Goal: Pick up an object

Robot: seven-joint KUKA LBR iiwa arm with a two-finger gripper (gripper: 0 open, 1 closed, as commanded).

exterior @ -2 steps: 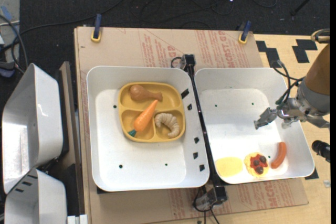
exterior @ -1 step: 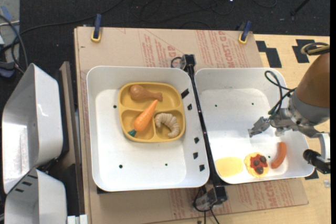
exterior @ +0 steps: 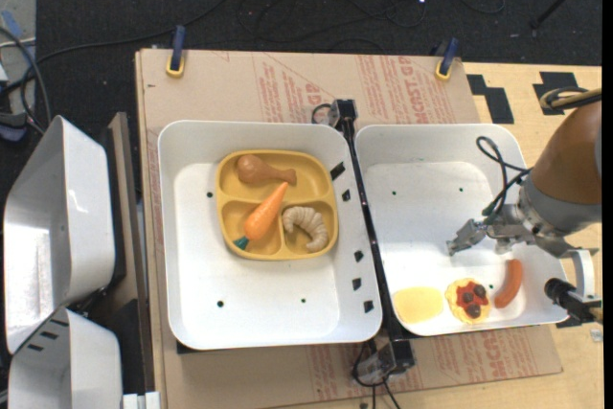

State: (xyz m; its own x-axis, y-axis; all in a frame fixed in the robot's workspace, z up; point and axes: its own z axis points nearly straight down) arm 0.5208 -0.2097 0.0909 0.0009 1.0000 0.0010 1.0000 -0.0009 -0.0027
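In the right bin (exterior: 421, 158) an orange-red sausage (exterior: 510, 283) lies near the front right. A small round tart with red topping (exterior: 469, 299) sits just left of it, and a flat yellow disc (exterior: 419, 304) lies further left. My gripper (exterior: 469, 238) hangs low over the right bin's middle right, above and to the left of the sausage, and nothing shows in its grasp. The left bin (exterior: 192, 302) holds a yellow divided plate (exterior: 227, 206) with a drumstick (exterior: 263, 171), a carrot (exterior: 265, 213) and a pale curled shrimp (exterior: 306, 225).
The grey arm with its orange band (exterior: 575, 158) comes in over the right bin's right side. A black cable (exterior: 496, 158) loops over that bin's back right. A black divider (exterior: 359, 206) runs between the bins. White tubs (exterior: 53, 235) stand off the bench's left.
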